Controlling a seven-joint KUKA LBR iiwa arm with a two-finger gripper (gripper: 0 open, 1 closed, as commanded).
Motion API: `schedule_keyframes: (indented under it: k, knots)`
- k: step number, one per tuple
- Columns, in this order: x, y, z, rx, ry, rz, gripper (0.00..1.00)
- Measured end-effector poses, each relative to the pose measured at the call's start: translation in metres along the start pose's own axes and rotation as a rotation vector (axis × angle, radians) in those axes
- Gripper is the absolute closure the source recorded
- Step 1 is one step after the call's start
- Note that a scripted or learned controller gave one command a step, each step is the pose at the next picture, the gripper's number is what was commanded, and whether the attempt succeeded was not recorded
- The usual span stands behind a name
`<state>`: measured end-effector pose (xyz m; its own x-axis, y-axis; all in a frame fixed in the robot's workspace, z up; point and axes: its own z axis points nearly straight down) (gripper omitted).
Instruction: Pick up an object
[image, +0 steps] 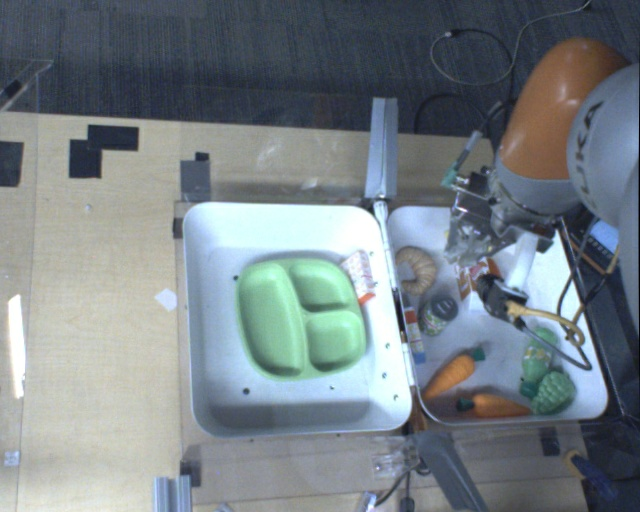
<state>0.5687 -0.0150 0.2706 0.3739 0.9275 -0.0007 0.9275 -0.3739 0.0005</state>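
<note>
- Grey arm (605, 120), with its orange band (555, 90) at the upper right, reaches in from the right and bends down over the far end of the right bin (440, 222).
- Wrist points steeply downward, so the gripper (467, 255) hangs low inside that bin, near its far wall and just right of a tan ring-shaped roll (418, 266).
- Whether the gripper is spread or closed cannot be told from this slant, and nothing can be seen clamped in it.
- Directly below the gripper tip lies a small orange-red item (465, 283) on the bin floor; whether the 2 touch is unclear.
- Just beside that item, toward the near side, stands a small round jar (437, 315).
- Along the right bin's left wall lies a thin marker (411, 330).
- At the near end of the right bin lie 2 carrots: the upper carrot (450, 372) is tilted, and the lower carrot (497, 405) lies almost level just beside it.
- Near the right corner of that end sits a green knobbly piece (548, 388).
- Well apart from the gripper, the left bin (215, 250) holds a green tray (300, 320) with 3 compartments and a red-and-white packet (360, 274) touching the tray's far right corner.
</note>
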Motion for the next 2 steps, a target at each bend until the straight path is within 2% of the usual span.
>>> schedule_keyframes:
  k: [2]
  knots:
    - [0.0040,0.0027,-0.0162,0.001,-0.005,-0.019,1.00]
